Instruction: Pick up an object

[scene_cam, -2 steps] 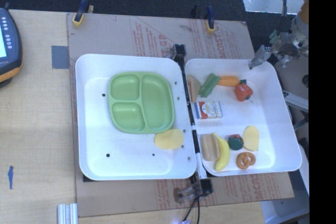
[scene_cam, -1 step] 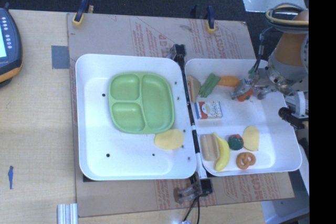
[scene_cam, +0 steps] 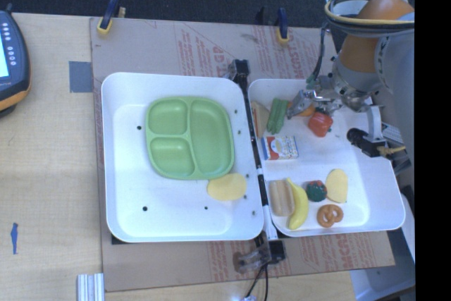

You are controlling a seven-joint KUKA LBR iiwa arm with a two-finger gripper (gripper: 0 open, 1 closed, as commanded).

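Gripper (scene_cam: 318, 99) low over right bin's (scene_cam: 377, 218) far end, beside the red tomato (scene_cam: 320, 124); grip state cannot be told. Green plate (scene_cam: 190, 137) and yellow chip (scene_cam: 227, 187) in left bin (scene_cam: 127, 215).

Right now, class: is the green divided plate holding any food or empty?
Empty: all three compartments of the green plate show bare; the yellow piece lies beside it.

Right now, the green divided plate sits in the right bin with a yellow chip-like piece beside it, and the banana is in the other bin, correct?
Not quite. The camera view shows the green divided plate in the left bin, not the right. The rest holds: the yellow chip-like piece lies beside it, and the banana is in the other bin.
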